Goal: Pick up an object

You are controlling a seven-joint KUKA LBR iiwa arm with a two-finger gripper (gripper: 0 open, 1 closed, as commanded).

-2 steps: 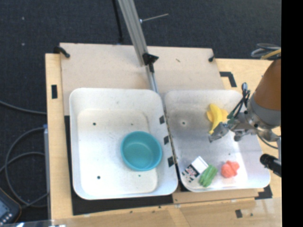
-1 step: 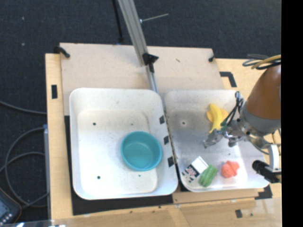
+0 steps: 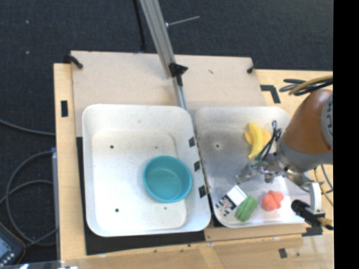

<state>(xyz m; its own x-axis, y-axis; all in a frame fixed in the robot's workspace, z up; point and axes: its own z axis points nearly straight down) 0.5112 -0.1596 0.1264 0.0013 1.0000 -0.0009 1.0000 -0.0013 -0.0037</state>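
Hand (image 3: 259,170) low in right white plastic bin (image 3: 224,128), finger state indiscernible; descend squarely beside yellow banana-shaped toy (image 3: 255,137), avoiding the bin wall.

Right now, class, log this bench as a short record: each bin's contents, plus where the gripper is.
left bin: blue bowl, upright, towards the near right part
right bin: yellow banana-shaped toy, green object, orange-red object, black-and-white card
gripper: low over the right bin, between the yellow toy and the items at the near edge
held: nothing seen between the fingers
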